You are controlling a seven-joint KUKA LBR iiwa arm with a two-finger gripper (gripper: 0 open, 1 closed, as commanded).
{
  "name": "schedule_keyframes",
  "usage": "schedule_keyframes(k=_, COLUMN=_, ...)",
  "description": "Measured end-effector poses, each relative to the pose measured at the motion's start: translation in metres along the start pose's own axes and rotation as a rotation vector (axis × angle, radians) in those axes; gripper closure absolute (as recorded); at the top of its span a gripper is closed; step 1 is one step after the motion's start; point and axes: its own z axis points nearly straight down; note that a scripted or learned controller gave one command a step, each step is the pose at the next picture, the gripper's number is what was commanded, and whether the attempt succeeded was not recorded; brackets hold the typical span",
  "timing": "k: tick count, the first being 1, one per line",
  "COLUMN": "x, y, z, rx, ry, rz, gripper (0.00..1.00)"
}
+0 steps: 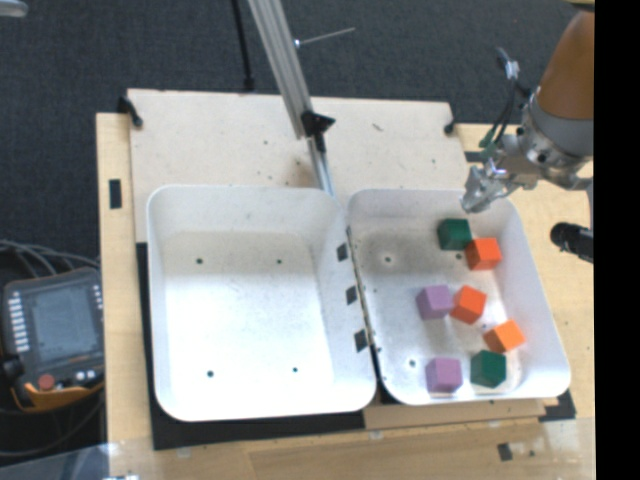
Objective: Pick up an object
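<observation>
Seven blocks sat in the right bin (535, 268): a green block (454, 234) touching an orange block (484, 253) near the far wall, a purple block (434, 301) beside a second orange block (468, 304), a third orange block (505, 336), and a second purple block (443, 374) near a second green block (488, 369) at the near wall. We noted the gripper (478, 196) above the bin's far right corner, just beyond the first green block, holding nothing visible. We could not tell its finger state. We recorded the left bin (160, 268) alongside.
</observation>
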Motion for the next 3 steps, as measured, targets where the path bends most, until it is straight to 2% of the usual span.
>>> schedule_keyframes(k=1, x=0.045, y=-0.02, z=-0.002, rx=0.007, ry=0.002, rz=-0.002, gripper=1.0)
schedule_keyframes(k=3, x=0.137, y=-0.059, z=0.037, rx=0.009, ry=0.003, rz=-0.003, gripper=1.0)
